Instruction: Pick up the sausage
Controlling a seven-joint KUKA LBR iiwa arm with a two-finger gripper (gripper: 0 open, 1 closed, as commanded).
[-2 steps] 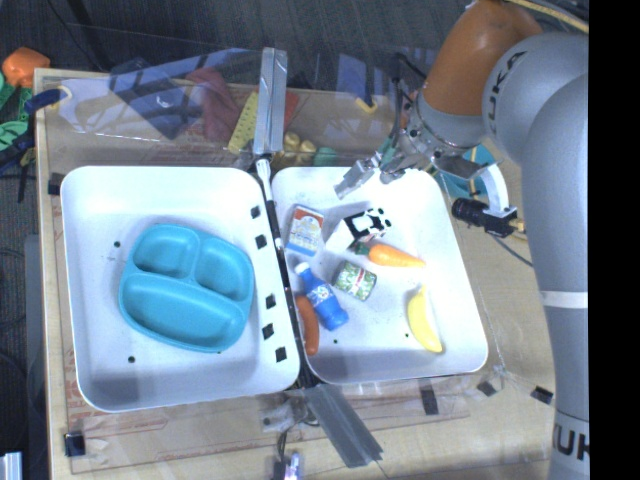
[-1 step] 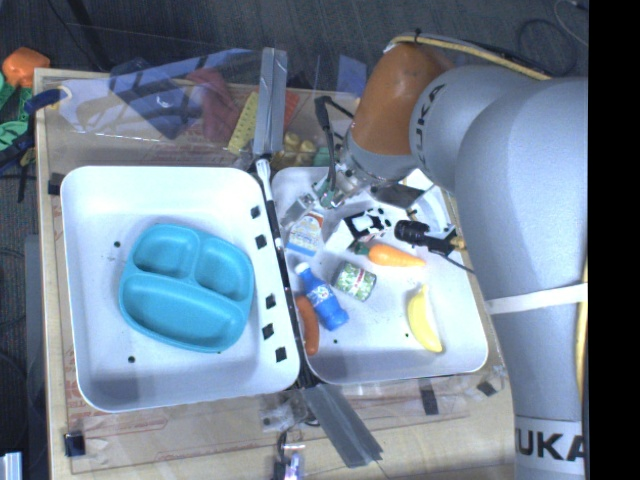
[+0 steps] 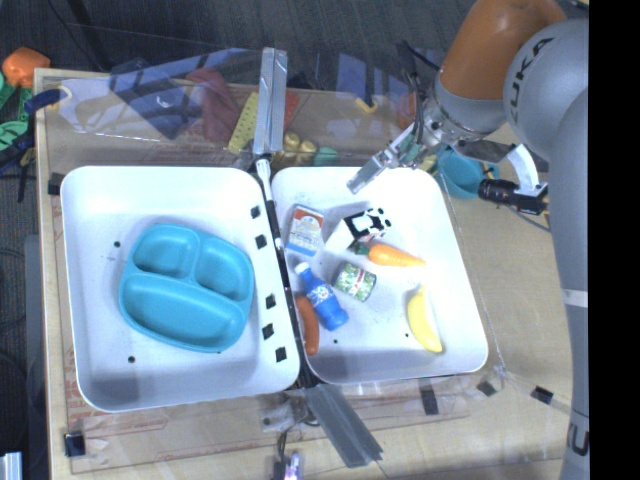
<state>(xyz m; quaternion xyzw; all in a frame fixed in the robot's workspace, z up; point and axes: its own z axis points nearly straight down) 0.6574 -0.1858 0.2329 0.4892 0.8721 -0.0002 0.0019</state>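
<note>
The sausage is a short reddish-brown piece lying along the left wall of the right bin, near its front. A blue bottle lies against the sausage's upper end and covers part of it. My gripper hangs over the far edge of the right bin, well behind the sausage and to its right. Nothing is visibly held in it.
The right bin also holds a small carton, a black-and-white object, a carrot, a green can and a banana. A blue divided tray lies in the left bin.
</note>
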